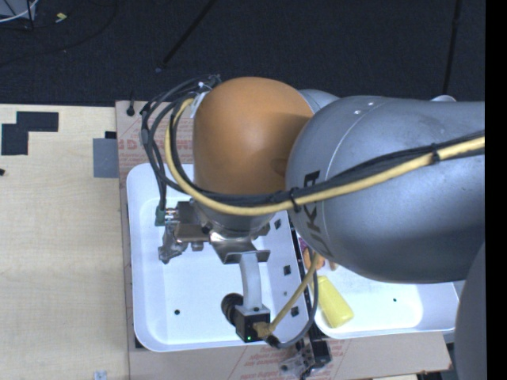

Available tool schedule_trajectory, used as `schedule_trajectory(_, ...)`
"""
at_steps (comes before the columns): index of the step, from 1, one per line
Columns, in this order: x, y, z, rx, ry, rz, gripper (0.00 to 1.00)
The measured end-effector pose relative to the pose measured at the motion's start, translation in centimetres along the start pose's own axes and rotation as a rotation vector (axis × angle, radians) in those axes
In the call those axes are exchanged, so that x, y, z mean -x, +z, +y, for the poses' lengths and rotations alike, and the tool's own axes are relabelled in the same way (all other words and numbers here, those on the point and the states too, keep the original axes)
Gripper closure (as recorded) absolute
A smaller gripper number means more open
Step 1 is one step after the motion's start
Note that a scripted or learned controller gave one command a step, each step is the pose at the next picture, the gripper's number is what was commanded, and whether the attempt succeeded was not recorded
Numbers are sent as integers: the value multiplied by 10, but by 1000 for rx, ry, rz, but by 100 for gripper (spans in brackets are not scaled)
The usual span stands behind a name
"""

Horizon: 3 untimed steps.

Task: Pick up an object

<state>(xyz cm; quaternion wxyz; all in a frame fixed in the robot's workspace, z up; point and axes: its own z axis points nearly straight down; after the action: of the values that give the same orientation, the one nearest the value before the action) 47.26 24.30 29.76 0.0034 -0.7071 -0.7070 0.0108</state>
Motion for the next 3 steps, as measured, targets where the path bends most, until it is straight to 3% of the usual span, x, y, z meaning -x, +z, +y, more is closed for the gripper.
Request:
schedule_trajectory(1,1,-18,3,11,2,6,100)
schedule_trajectory(2,1,-18,3,11,4,6,0)
schedule_trajectory(3,3,-27,3,7,4,5,100)
